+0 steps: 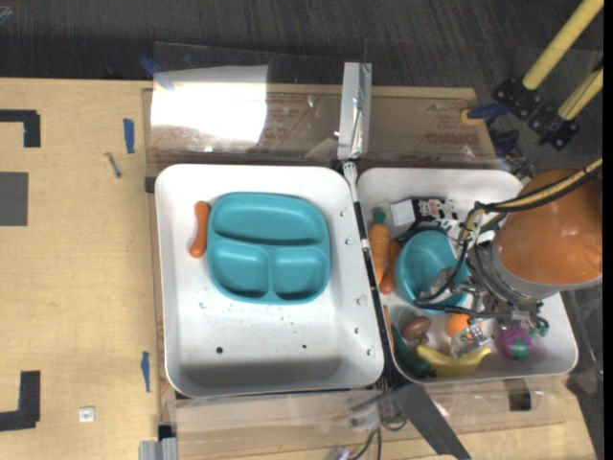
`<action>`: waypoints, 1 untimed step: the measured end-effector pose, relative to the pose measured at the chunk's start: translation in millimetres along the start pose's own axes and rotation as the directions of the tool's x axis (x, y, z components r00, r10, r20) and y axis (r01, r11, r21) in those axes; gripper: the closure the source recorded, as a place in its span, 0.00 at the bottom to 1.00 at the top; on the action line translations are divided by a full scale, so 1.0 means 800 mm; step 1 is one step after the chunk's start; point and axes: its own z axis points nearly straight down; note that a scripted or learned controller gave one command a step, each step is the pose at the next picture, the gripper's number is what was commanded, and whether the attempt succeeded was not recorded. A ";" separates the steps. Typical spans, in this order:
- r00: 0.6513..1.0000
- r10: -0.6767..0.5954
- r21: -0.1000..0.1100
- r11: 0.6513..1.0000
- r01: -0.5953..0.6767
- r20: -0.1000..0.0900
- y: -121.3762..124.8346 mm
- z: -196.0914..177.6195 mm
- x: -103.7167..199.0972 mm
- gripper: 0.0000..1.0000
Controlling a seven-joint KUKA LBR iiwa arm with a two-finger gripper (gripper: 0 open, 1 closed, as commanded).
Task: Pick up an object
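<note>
My gripper [476, 307] reaches down into the right bin [563, 351], under the orange-banded wrist. It hangs just right of a teal bowl [424, 262] and above a small orange piece [460, 323]. A yellow banana [454, 357] lies along the bin's front wall, with purple grapes [515, 341] to its right and a brown round thing [416, 330] to its left. An orange carrot [382, 252] lies against the left wall. Cables hide the space under the gripper.
A black and white item [428, 208] lies at the back of the right bin. The left bin [273, 372] holds a teal divided plate [268, 247] and an orange sausage-shaped toy [199, 229] beside it. A divider wall [362, 257] separates the bins.
</note>
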 end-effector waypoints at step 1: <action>0.999 0.036 -0.001 0.999 -0.037 -0.010 -0.049 0.009 0.006 0.00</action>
